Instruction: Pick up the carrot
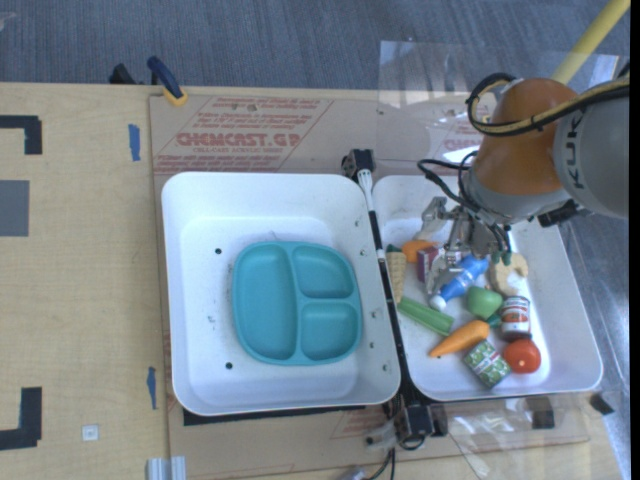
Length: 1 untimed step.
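The carrot (460,338) is orange and lies on its side in the right bin (575,308), toward the bin's near side, pointing down-left. My gripper (455,255) hangs over the middle of that bin, under the orange wrist band, above a red can (428,265) and a blue bottle (463,281). It is roughly a hand's width farther back than the carrot and not touching it. Nothing of the carrot is covered.
Packed around the carrot are a green stick-shaped vegetable (425,315), a round green item (484,301), a small brown jar (515,315), a red tomato (522,356) and a green box (487,364). The left bin (190,268) holds a teal divided plate (297,301).
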Motion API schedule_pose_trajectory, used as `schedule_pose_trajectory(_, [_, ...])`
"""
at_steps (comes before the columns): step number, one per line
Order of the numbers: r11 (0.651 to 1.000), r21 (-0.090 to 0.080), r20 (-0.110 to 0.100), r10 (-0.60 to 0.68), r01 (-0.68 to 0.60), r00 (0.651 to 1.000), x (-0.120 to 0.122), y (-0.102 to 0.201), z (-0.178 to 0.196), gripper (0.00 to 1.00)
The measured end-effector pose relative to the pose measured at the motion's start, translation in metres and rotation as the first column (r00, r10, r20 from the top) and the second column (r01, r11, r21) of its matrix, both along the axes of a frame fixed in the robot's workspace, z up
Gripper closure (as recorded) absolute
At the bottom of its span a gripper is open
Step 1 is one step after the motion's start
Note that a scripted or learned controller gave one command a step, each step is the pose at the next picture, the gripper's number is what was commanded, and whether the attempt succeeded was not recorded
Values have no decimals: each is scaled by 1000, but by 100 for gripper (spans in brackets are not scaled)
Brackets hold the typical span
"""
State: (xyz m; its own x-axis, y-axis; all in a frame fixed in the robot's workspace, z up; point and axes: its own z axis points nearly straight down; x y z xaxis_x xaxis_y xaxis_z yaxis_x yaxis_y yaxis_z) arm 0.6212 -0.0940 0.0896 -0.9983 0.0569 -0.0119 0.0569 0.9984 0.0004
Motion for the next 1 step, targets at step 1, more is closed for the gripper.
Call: schedule_pose_trajectory(1, [994,1,2,109,-109,994,-69,46,101,0])
